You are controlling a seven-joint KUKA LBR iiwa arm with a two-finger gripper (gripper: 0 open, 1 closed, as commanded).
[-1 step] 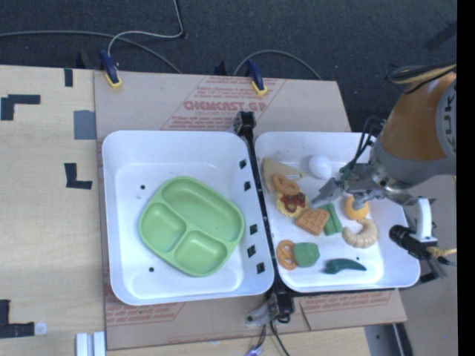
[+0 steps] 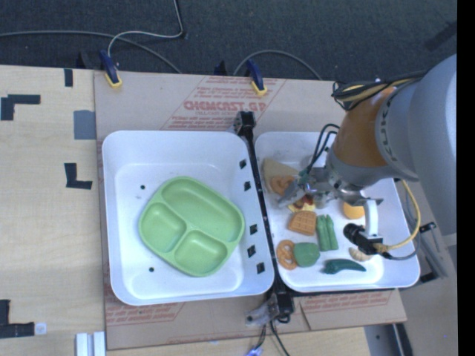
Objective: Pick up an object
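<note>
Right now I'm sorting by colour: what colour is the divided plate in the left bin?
Light green, plain; the divided plate shows best in the camera view.

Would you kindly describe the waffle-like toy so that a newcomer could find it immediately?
Look in the right-hand white bin, where the toy food lies. Near its middle, just below the gripper, sits the waffle, left of the green pea pod. It alone is an orange square with a grid pattern.
</note>
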